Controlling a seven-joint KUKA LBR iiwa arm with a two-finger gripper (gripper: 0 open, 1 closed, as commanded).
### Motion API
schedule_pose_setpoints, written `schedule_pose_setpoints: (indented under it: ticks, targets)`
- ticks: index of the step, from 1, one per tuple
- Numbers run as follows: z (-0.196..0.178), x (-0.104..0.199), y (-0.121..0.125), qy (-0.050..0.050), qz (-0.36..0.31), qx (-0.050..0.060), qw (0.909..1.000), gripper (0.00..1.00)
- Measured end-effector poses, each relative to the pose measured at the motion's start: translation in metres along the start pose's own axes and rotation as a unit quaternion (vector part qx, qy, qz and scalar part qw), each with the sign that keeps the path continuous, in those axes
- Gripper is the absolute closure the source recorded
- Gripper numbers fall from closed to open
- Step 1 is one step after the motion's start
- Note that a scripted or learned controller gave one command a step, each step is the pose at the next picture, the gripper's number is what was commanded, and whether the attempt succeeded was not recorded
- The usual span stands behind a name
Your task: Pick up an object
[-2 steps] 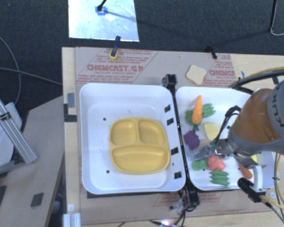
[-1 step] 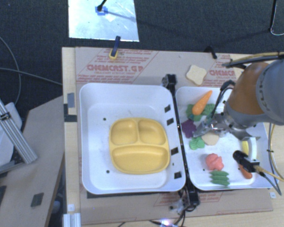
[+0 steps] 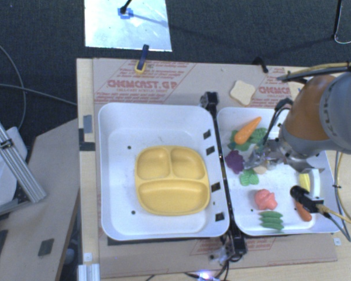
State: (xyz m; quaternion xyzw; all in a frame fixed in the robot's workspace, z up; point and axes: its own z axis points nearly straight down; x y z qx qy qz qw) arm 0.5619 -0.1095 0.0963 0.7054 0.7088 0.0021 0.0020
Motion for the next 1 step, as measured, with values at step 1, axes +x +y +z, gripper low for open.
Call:
schedule_pose_setpoints:
  ticks: [1]
  targets:
    - [-0.0939, 0.1000, 0.0177, 0.002, -0.005, -0.003, 1.0000, 1.00]
